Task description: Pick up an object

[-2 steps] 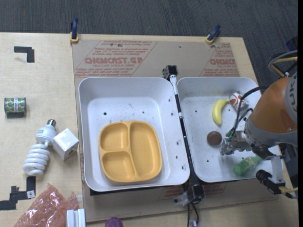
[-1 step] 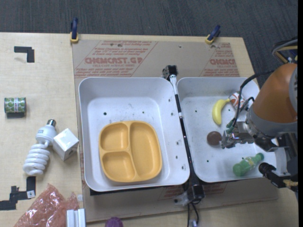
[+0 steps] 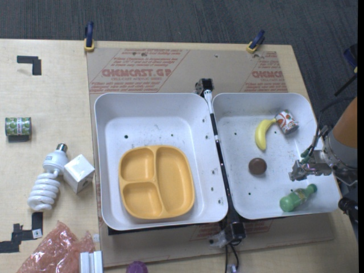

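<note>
The right bin [image 3: 244, 206] holds a banana [image 3: 261, 133], a small can [image 3: 286, 122], a brown puck [image 3: 257, 166] and a green bottle [image 3: 297, 198]. The left bin [image 3: 108, 118] holds a yellow divided plate [image 3: 156, 182]. The gripper [image 3: 301, 172] hangs by the right bin's right wall, just above the bottle, gripping nothing I can see.

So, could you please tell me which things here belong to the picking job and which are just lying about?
Job: gripper; right bin with banana, brown puck, green bottle, small can.

Lying about: yellow divided plate, light bulb, white cube, green can, pink mesh bag.
</note>
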`<state>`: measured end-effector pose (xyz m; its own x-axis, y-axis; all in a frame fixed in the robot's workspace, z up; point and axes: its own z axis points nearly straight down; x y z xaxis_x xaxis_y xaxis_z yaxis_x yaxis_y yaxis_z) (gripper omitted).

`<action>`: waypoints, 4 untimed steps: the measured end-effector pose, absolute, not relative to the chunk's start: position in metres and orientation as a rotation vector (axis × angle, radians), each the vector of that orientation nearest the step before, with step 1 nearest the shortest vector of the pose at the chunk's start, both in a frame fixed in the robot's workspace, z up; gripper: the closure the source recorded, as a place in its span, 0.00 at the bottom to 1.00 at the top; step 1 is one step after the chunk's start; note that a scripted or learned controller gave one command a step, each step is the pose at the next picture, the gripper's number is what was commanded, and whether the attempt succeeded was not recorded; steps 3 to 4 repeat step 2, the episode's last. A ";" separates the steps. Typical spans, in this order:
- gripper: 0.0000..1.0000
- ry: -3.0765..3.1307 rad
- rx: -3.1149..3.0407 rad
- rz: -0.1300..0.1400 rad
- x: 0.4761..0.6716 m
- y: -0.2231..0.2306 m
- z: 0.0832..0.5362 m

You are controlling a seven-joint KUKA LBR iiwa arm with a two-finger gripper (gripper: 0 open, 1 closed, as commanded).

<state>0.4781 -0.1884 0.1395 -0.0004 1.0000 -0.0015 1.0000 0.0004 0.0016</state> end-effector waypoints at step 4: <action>0.00 2.223 2.221 -0.001 0.477 -0.152 0.092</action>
